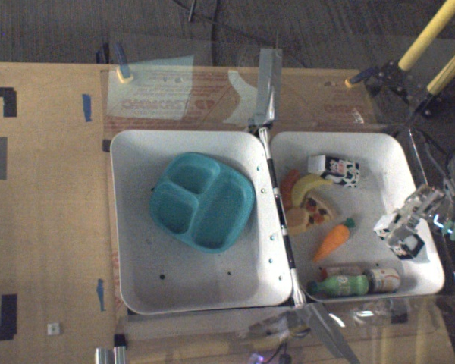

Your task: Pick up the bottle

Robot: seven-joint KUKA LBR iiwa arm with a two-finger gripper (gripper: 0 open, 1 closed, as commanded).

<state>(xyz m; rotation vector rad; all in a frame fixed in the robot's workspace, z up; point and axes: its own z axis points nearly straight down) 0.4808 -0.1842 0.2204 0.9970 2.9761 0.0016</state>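
Note:
A green bottle [339, 285] with a white label lies on its side along the front wall of the right bin [379, 144]. A brown bottle [371, 278] lies just behind and to the right of it. My gripper [400, 227] hangs over the right side of the same bin, above and to the right of both bottles, apart from them. Nothing shows between its fingers.
The right bin also holds a carrot [332, 242], a banana [309, 185], a small orange-and-white item [312, 214] and a black-and-white carton [335, 169]. A teal divided plate [202, 201] rests in the left bin [136, 226].

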